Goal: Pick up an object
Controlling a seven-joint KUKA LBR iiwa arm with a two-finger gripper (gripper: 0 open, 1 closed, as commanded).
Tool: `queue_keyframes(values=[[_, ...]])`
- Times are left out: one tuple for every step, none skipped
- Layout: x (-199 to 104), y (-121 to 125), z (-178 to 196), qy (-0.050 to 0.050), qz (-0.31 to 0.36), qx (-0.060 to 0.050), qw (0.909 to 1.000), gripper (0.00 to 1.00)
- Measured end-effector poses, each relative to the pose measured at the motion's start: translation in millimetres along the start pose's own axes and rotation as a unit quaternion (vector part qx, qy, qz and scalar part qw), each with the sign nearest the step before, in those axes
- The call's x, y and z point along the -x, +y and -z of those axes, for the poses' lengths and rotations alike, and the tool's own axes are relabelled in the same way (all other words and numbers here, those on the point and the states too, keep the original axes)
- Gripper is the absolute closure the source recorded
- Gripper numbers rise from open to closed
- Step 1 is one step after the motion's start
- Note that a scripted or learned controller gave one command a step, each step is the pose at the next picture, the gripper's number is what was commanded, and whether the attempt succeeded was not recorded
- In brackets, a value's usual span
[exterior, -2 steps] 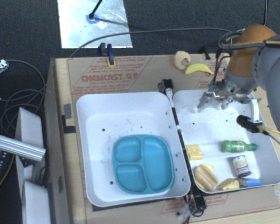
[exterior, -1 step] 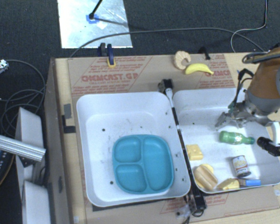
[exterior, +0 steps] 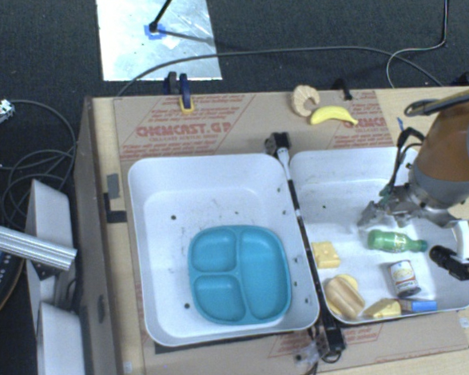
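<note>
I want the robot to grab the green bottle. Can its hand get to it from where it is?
Probably yes. The hand is just above the green bottle in the right bin, and nothing lies between them. The little can sits apart, below the bottle.

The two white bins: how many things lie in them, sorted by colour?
Blue: 2, the blue divided plastic plate and the small blue piece.
Yellow or tan: 3, the pale yellow block, the tan bread roll, the yellow wedge.
Green: 1, the green plastic bottle.
Other: 1, the small labelled tin can.
Total: 7.
</note>
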State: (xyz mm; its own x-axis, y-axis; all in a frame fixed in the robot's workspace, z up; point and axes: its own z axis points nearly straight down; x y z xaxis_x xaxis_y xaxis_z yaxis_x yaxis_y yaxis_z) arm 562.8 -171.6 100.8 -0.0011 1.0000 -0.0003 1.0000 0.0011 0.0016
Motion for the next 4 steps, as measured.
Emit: queue_keyframes(values=[[-11,-38,-17,0.000,0.000,0.000,1.0000,0.00],[-11,-37,-6,0.000,0.000,0.001,1.0000,1.00],[-11,-37,-6,0.000,0.000,0.001,1.0000,0.00],[-2,-66,-11,-0.008,0.003,0.018,0.9998,0.00]])
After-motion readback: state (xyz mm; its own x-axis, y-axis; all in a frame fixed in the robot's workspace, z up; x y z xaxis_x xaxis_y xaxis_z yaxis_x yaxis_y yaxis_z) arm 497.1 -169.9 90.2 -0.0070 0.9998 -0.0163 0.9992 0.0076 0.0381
